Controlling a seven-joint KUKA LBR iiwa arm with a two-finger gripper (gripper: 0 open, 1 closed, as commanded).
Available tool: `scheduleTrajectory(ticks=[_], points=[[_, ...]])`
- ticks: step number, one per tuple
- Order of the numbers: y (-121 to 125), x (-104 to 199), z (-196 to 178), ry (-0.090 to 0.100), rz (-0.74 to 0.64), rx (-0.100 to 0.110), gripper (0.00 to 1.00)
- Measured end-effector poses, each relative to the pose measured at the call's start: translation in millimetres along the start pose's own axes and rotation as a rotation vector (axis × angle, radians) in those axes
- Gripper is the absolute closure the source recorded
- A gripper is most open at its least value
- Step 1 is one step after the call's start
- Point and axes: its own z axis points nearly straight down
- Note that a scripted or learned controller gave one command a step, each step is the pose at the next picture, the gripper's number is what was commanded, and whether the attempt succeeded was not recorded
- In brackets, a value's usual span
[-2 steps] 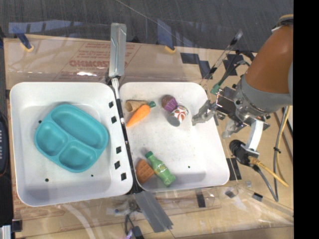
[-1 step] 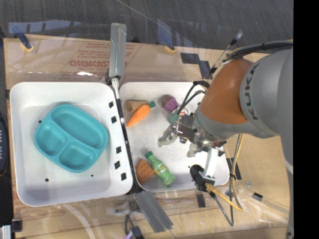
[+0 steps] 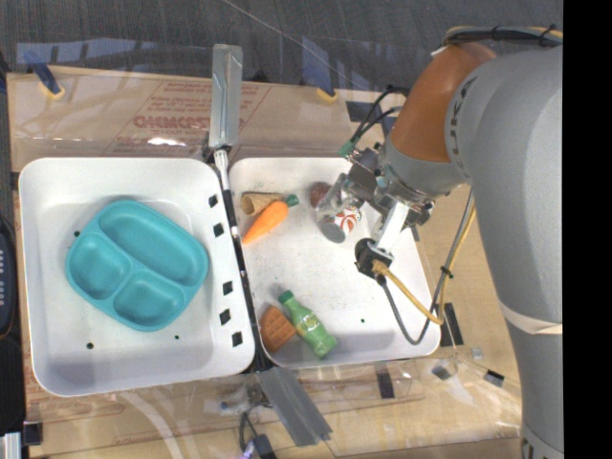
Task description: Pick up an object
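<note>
On the tabletop [image 3: 86, 94], the left bin [image 3: 38, 352] carries a teal divided plate [image 3: 137, 264], lying flat near its centre. Right bin [image 3: 325, 347]: a cone-shaped item [image 3: 256, 202] and an orange carrot [image 3: 265, 222] lie touching near the upper left wall; a green bottle [image 3: 308, 325] rests against a brown waffle-like piece [image 3: 276, 328] at the lower left. Upper right of that bin: the claw [image 3: 341, 202] sits low over a small clear cup-like object [image 3: 335, 220] with a red-and-white item beside it. How far the claw is spread, and whether it grips anything, cannot be determined.
</note>
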Motion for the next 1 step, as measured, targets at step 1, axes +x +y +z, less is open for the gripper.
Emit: scheduleTrajectory(ticks=[1], points=[[86.7, -32.9, -99.8, 0.003, -0.160, -0.005, 0.00]])
